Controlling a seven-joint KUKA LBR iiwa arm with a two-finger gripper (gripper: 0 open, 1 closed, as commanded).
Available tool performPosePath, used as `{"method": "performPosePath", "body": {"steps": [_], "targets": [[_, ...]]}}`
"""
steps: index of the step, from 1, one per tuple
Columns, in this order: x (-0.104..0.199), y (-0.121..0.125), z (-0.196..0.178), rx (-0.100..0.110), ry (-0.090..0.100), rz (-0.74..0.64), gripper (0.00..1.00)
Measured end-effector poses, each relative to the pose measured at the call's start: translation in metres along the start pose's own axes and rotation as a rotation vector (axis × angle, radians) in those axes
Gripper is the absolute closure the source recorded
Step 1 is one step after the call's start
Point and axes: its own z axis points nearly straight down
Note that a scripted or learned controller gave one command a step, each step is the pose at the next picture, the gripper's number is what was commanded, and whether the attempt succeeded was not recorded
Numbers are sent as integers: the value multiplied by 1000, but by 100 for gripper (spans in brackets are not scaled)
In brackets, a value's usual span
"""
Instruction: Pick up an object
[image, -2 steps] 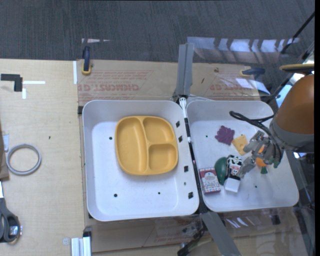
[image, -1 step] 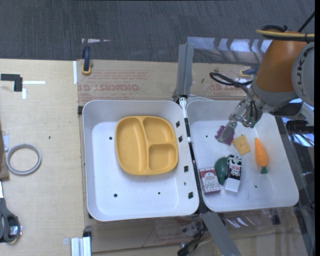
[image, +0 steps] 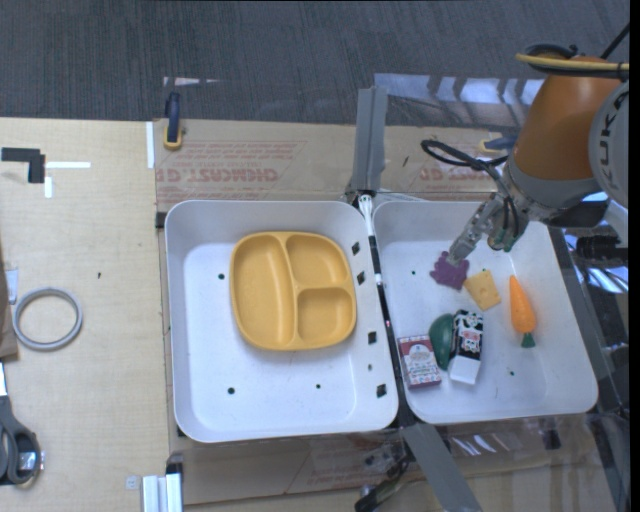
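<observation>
We see the jaws (image: 468, 243) low in the right bin (image: 560, 390), just above and touching a purple toy (image: 449, 270); we cannot tell whether they grip it. Near it lie a yellow block (image: 484, 289), a carrot (image: 521, 308), a green piece (image: 442, 338), a cow-print carton (image: 467, 345) and a red box (image: 418, 361). A yellow divided plate (image: 293, 290) sits in the left bin (image: 200, 380)

Single fixed camera above the desk (image: 80, 230), looking down at a slant, mid-distance; both bins in frame, arm (image: 565, 130) entering from right.
</observation>
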Motion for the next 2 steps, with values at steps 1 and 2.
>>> {"method": "performPosePath", "body": {"steps": [1, 2], "targets": [[0, 0, 0, 0, 0, 0, 0], [12, -58, 20, 3, 6, 445, 0]]}}
